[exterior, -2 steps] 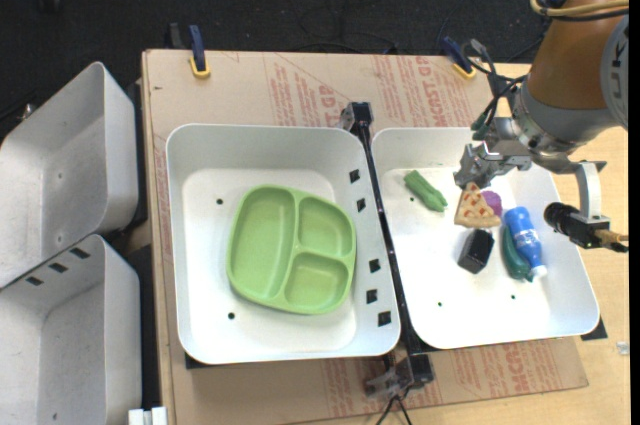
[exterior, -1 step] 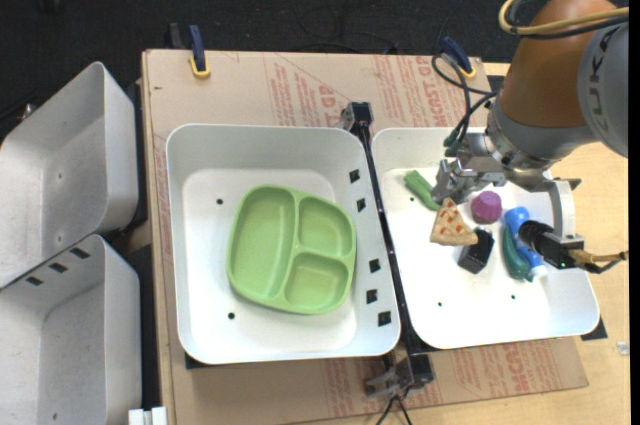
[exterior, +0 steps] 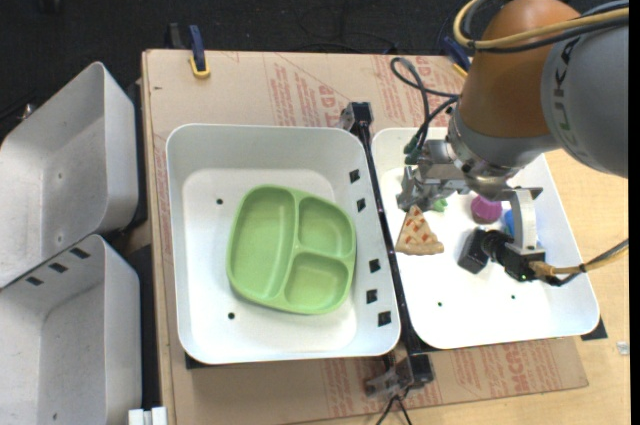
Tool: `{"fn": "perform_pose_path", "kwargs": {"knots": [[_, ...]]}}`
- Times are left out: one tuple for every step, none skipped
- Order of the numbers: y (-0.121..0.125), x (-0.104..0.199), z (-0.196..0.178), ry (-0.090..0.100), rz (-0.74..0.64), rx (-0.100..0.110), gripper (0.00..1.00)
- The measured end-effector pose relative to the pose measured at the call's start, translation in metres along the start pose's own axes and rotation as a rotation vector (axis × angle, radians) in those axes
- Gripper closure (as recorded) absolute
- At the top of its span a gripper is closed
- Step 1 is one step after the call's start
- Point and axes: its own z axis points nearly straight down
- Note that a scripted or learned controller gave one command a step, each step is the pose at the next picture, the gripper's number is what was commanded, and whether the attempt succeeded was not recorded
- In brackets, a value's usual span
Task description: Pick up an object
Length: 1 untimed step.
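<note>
Grey-and-orange arm (exterior: 540,63) over right bin (exterior: 500,318), gripper (exterior: 425,191) low near its left wall, finger state unclear, pizza slice toy (exterior: 418,235) just below, purple object (exterior: 486,209) beside, green 3-compartment tray (exterior: 292,250) in left bin (exterior: 200,313)

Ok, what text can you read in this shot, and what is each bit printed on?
"KU": big pale letters on the grey arm, cut off at the frame edge.
Red print on the cardboard under the bins: upside down and faded, unreadable.
More red print on the cardboard's front edge: too faint to read.
</note>
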Motion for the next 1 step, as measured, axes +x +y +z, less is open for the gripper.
{"fn": "perform_pose_path", "kwargs": {"knots": [[-0.016,0.0503,0.0133,-0.001,0.001,0.001,1.0]]}}
